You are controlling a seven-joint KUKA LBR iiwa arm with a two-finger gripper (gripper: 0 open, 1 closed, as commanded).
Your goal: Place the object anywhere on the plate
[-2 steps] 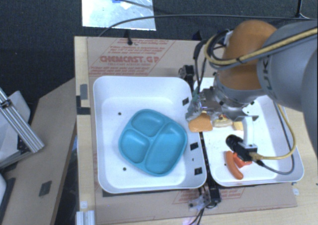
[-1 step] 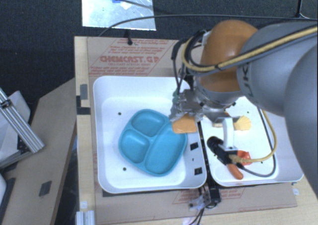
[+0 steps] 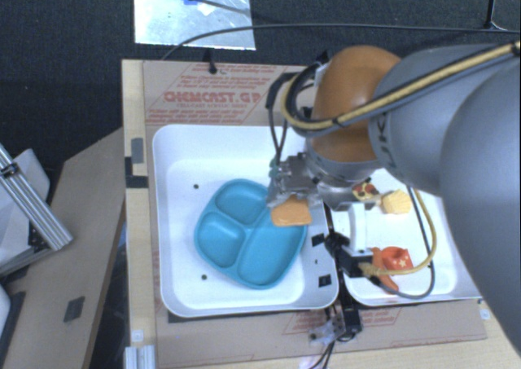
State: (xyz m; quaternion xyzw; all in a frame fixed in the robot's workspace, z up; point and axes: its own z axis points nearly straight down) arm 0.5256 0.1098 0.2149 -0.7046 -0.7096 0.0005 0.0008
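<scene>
End effector (image 3: 286,190) sits over the right edge of the blue plate (image 3: 244,233), in the left bin (image 3: 175,221). An orange-tan object (image 3: 291,213), flat and rounded, maybe a toy food piece, sits right under the metal tip, over the plate's upper right rim. Its top edge is hidden by the end effector; can't tell whether it is clamped or just lying on the rim, and can't tell the opening of the end effector either. The wrist and orange band (image 3: 350,103) block the view from above.

The plate is a divided one, three compartments, tilted diagonally in the bin; the compartments that show look bare. The plate's upper right corner is covered by the object and the tip.

The right bin (image 3: 444,278) is mostly hidden by the grey arm (image 3: 456,123). Visible in it: a pale yellow block (image 3: 396,202), a small red-and-yellow item (image 3: 365,191) partly cut off by the arm, and an orange-red object (image 3: 392,259) near the front. Black cables (image 3: 346,257) run across the gap between the bins.

Cardboard (image 3: 212,97) with red print lies under both bins on the counter. A shiny sheet (image 3: 191,1) lies beyond.
</scene>
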